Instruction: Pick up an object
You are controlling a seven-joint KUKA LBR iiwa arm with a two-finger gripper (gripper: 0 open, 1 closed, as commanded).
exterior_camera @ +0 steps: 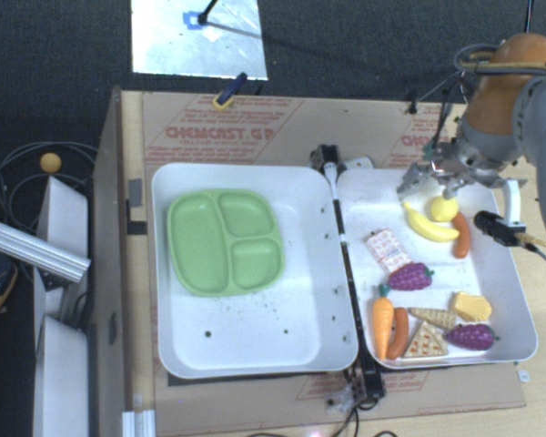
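- the gripper (pixel 437 178) hangs over the far end of the right bin (pixel 519 321), just above the yellow lemon (pixel 443 208) and the banana (pixel 428 224); from this slant i cannot tell how the gripper is set, and nothing is seen caught in it.
- this looks like the approach step of a pick: the arm (pixel 514 98) reaches in from the right and is lined up near the lemon, with no lift begun.
- likely targets lie close together: lemon touching the banana, a small orange carrot (pixel 460 237) just beside them on the right.
- the next move would call for a straight descent onto one piece only; the crowding makes a nudge or a double catch a fair risk, and the rounded lemon may slip.
- further down the same bin lie a pink wafer (pixel 384 246), purple grapes (pixel 409 277), a larger carrot (pixel 382 321), a cheese wedge (pixel 472 306) and a waffle (pixel 425 341).
- the left bin (pixel 246 349) holds a green divided plate (pixel 225 241).
- the brown sheet (pixel 220 133) covering the worktop under the bins bears red print reading roughly "chemcast gp", repeated at the right in part; the smaller lines are too blurred to read.
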